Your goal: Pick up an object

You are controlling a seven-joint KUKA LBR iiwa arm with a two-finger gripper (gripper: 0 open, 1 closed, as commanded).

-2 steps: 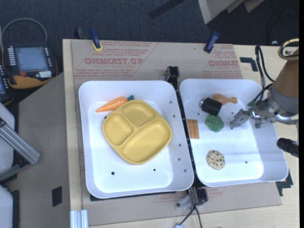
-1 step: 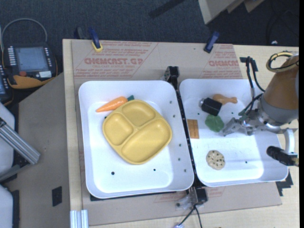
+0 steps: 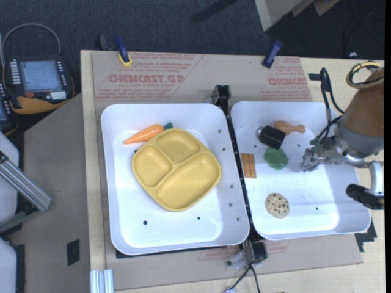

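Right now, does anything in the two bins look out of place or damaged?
Nothing looks spilled or broken. The yellow plate sits askew in the left bin, with the carrot at its upper edge.

Reached in from the right over the right bin, gripper hanging low, wrist tilted down and leftward

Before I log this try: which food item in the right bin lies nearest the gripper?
The green piece, just left of the gripper; the cookie lies farther off.
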